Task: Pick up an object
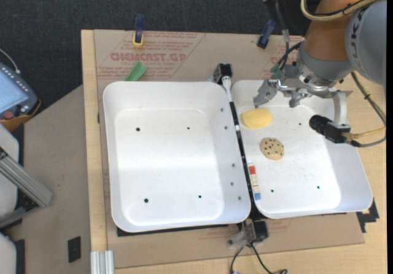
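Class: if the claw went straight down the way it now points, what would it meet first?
Probably the bare floor of the right-hand white bin, just beyond the round yellow lump; depth is hard to judge, so the claw might clip that lump.

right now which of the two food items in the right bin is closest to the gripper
The plain yellow piece, just below the gripper; the speckled cookie lies farther toward the bin's middle.

Grey arm (368,18) reaches from right, tool (279,91) hanging spread apart.

Bun (256,118) behind cookie (272,148), seemingly apart, in right bin (344,193).
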Available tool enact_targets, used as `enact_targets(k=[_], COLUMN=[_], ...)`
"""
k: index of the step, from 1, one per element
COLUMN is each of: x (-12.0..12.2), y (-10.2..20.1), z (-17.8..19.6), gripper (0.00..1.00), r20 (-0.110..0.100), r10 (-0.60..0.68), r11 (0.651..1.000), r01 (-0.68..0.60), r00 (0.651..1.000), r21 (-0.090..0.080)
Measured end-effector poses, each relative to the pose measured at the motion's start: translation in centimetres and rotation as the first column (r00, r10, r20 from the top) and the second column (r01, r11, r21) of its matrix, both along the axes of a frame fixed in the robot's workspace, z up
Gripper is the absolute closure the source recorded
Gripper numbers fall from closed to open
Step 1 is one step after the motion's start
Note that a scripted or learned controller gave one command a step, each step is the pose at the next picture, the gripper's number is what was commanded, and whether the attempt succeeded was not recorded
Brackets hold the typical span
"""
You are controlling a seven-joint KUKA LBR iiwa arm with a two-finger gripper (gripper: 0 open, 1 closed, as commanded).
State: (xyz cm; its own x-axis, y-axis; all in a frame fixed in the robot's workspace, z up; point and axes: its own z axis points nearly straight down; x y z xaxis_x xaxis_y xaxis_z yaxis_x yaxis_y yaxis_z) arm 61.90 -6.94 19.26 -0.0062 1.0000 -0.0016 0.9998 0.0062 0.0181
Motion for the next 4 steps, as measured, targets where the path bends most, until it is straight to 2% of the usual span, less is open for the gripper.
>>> enact_targets(k=[1, 2, 3, 4], x=[-7.5, -3.8, -3.8, -3.8], y=[-5.3, -2.2, -2.4, -2.4], z=[-4.8, -11.2, -9.7, -8.7], gripper=[0.0, 0.0, 1.0, 1.0], r20=[-0.027, -0.021, -0.016, -0.014], r10=[-0.014, -0.003, -0.006, -0.007], r11=[1.0, 1.0, 1.0, 1.0], r01=[0.014, 0.003, 0.006, 0.007], r00=[1.0, 1.0, 1.0, 1.0], r21=[0.001, 0.003, 0.001, 0.0])
